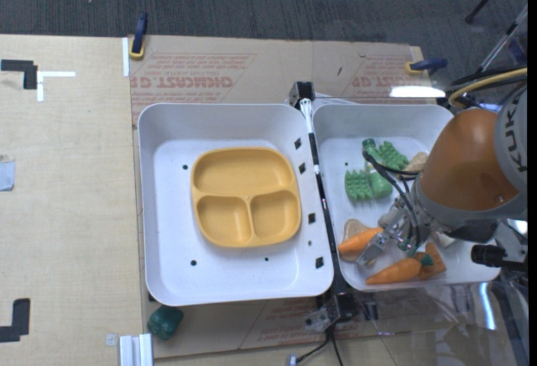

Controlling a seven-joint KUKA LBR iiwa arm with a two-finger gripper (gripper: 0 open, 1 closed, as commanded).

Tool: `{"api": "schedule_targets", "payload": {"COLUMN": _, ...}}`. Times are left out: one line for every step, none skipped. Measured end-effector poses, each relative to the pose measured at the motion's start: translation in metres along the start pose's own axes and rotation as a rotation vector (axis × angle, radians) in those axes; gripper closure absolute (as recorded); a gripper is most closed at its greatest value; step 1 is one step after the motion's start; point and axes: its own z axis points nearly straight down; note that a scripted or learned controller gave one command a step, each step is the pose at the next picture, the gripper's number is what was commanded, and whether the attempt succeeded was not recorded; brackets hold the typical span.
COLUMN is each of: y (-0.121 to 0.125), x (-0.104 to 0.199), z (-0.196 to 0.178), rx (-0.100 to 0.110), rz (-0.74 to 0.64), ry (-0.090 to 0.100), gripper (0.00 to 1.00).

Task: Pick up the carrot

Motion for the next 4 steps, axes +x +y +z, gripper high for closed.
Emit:
{"api": "schedule_targets", "payload": {"y": 0.001, "x": -0.002, "z": -0.009, "rx": -0.002, "rz": 0.006, "ry": -0.003, "gripper": 1.00}}
{"api": "schedule_targets", "payload": {"y": 0.002, "x": -0.004, "z": -0.018, "rx": -0.004, "rz": 0.009, "ry": -0.006, "gripper": 1.00}}
{"api": "schedule_targets", "payload": {"y": 0.002, "x": -0.004, "z": -0.018, "rx": -0.004, "rz": 0.009, "ry": -0.007, "gripper": 0.00}}
{"api": "schedule_targets", "payload": {"y": 0.011, "x": -0.013, "z": 0.001, "rx": 0.001, "rz": 0.147, "ry": 0.001, "gripper": 0.00}}
